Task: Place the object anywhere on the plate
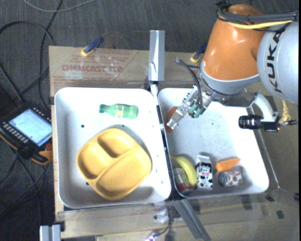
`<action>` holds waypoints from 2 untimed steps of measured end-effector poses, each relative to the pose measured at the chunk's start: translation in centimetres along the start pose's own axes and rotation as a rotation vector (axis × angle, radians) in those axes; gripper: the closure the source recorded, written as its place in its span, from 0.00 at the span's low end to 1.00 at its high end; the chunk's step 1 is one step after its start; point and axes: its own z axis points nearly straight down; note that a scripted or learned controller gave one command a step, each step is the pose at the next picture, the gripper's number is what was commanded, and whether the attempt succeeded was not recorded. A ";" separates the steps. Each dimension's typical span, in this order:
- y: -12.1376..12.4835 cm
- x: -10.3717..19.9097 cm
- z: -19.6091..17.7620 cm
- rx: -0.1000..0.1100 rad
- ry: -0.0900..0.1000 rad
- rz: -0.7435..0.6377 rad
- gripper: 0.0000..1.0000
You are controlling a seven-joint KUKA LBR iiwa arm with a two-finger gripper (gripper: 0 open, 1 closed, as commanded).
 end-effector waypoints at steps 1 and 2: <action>-2.5 3.1 -7.5 -0.002 0.000 -0.017 1.00; -10.1 -3.7 0.3 0.001 0.001 -0.005 1.00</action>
